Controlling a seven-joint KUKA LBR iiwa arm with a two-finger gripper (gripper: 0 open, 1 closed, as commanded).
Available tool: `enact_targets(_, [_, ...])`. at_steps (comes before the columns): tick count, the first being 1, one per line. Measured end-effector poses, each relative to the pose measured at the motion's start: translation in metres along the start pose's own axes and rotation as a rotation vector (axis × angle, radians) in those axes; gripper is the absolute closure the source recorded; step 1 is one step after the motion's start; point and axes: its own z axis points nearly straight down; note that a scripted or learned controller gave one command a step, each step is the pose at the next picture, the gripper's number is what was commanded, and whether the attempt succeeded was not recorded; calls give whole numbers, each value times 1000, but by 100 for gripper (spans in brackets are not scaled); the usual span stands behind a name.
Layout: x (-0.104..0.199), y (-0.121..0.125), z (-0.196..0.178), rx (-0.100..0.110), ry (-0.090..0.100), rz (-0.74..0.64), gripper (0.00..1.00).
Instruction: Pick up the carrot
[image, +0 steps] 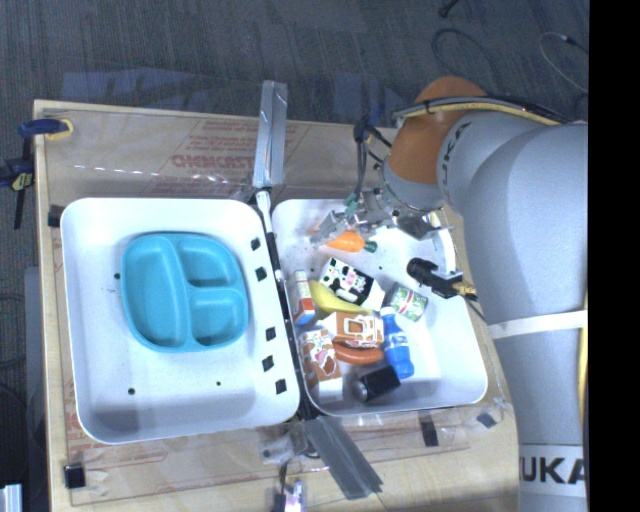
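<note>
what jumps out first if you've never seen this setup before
The big grey arm fills the right side, its orange band above the right bin. That bin is crowded with small items, an orange carrot near its far end. A blue divided tray sits in the left bin.

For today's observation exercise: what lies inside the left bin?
Inside the left bin lies a blue divided tray, its compartments bare. Whatever sits beneath the tray is covered. The carrot lies in the right bin, by the gripper.
</note>
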Motion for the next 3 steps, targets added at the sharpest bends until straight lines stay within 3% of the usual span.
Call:
enact_targets(1, [-13,-9,11,19,7,3,0])
enact_targets(2, [-10,-10,3,31,13,-3,100])
enact_targets(3, [84,-3,-102,24,8,68,100])
